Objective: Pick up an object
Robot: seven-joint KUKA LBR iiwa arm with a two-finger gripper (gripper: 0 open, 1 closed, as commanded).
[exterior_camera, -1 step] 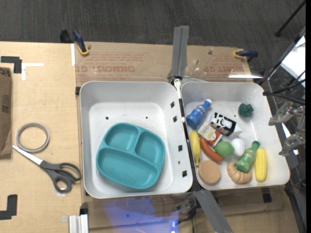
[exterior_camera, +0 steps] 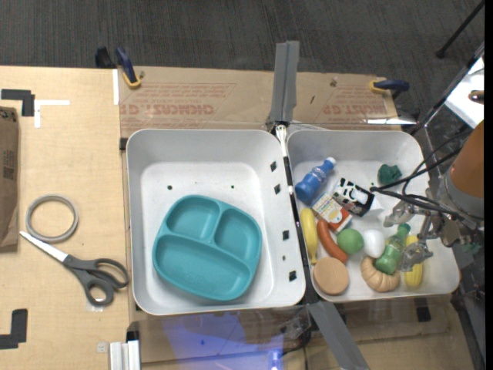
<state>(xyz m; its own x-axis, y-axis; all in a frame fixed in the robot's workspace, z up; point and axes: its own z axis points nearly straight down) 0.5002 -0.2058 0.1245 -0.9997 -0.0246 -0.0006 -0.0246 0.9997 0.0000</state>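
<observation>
— Our hand hangs low over the right bin, by its right side. We cannot tell if it is spread or pressed together, because wires and metal bits cross it there.

— What do we see in that bin?

— We see lots of small toys, all close together. A blue bottle lies near the top left. Beside it is a black and white toy, and a green thing sits in the top right corner. A yellow banana lies along the left wall, with a red sausage just beside it. A green ball and a white egg sit in the middle. A round tan bun is at the bottom. A green bottle stands right under our hand, near a tan squash and a yellow corn.

— And the left bin?

— We see one teal plate with three parts lying flat in it.

— Anything on the worktop?

— We see scissors and a roll of tape, left of the bins.
</observation>
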